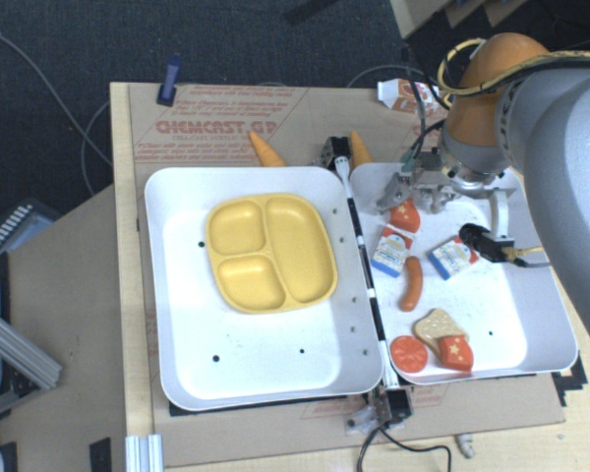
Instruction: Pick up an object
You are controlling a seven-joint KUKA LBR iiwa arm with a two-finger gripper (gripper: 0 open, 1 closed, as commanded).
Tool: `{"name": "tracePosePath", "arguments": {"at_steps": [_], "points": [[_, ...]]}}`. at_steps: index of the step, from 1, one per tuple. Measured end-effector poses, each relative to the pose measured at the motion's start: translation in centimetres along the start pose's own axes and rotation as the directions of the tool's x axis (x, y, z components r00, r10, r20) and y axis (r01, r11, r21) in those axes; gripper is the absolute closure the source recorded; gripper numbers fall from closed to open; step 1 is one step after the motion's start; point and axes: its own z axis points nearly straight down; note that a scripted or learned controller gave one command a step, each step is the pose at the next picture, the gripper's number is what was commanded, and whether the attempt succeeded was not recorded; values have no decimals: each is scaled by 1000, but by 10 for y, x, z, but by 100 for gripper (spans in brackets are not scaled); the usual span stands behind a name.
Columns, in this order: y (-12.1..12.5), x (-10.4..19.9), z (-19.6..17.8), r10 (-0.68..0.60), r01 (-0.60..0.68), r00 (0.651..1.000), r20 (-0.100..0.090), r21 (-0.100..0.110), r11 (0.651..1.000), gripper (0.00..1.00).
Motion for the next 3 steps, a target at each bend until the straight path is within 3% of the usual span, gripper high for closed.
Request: {"name": "tracePosePath", "arguments": {"at_steps": [2, 3], "points": [[0, 10, 0, 0, 0, 1000, 1, 0, 1000, 0], [1, 10, -11, 0, 0, 1000, 2, -2, 1000, 100]]}}
